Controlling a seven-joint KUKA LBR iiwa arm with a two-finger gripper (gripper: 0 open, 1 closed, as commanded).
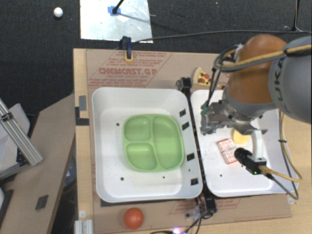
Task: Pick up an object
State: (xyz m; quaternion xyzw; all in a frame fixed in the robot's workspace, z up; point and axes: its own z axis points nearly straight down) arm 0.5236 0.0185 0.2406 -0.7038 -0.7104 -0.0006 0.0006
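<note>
— Orange ball [133, 218] at the front edge of the bench, is that the closest thing?

— Yes, it sits on the cardboard just outside the left bin [108, 145], touching neither bin.

— And inside that bin?

— A green divided plate [153, 142] lies flat near the middle, with white floor showing all around it.

— Moving right?

— The right bin [229, 185] stands against the left one, their rims meeting along a dark seam. A small red-and-white box [226, 150] lies on its floor near the centre. A yellow piece [241, 137] lies just beside the box, toward the back right and partly under the robot.

— Where is the arm?

— The arm [292, 82] reaches in from the right, its orange band bulging over the bin's back half, wrist bent downward. The gripper [208, 125] points down over the left part of the right bin, close to the seam, left of the box and apart from it.

— Open or closed?

— I cannot tell; the wrist body hides too much from this angle. Nothing visible is held in it. The box and the yellow piece both rest on the bin floor.
</note>
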